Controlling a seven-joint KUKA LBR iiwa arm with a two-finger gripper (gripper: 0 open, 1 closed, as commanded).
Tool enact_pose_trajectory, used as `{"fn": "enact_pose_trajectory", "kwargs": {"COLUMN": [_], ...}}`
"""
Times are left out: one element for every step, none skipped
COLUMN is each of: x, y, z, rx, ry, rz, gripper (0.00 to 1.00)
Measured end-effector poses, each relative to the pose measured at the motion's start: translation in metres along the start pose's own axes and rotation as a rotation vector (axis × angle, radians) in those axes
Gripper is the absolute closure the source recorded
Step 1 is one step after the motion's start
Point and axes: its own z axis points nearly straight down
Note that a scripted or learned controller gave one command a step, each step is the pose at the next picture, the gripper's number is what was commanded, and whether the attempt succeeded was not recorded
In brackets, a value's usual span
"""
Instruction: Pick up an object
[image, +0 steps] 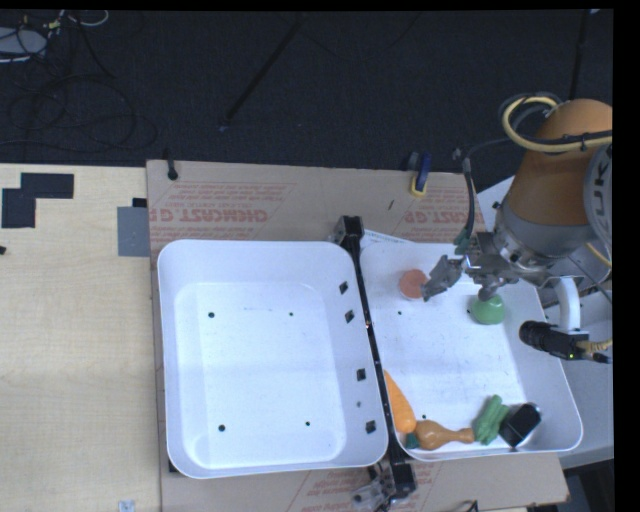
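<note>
Bench: pale wood on the view's left, with a brown cardboard sheet printed in red under both bins.
Left bin: shallow, white, rounded corners, a few small dark dots on its floor.
Right bin: the same white kind, touching the left bin along a dark centre strip fitted with small black clips.
Arm: grey with an orange band, coming in from the right above the right bin's far right part, cables looped over its top.
Gripper: low over the far half of the right bin; the fingers reach toward the view's left and look somewhat spread, with nothing seen between them.
Green object: round and pale green, on the right bin's floor just under the wrist and to the right of the fingers, not held.
Orange-pink ball: on the right bin's floor, just left of the fingertips; whether they touch it cannot be told.
Carrot-like piece: orange, long, lying along the right bin's near left edge.
Tan gourd-like piece: at the bin's near wall, right beside the carrot-like piece.
Dark green piece: tilted, next to the tan one.
Black object: in the near right corner, touching the dark green piece.
Blue-and-yellow clamp: on the cardboard's far edge.
</note>
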Motion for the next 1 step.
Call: {"fn": "enact_pose_trajectory", "kwargs": {"x": [0.0284], "y": [0.0561], "z": [0.0362], "rx": [-0.004], "ry": [-0.001], "rz": [-0.003], "gripper": [0.0]}}
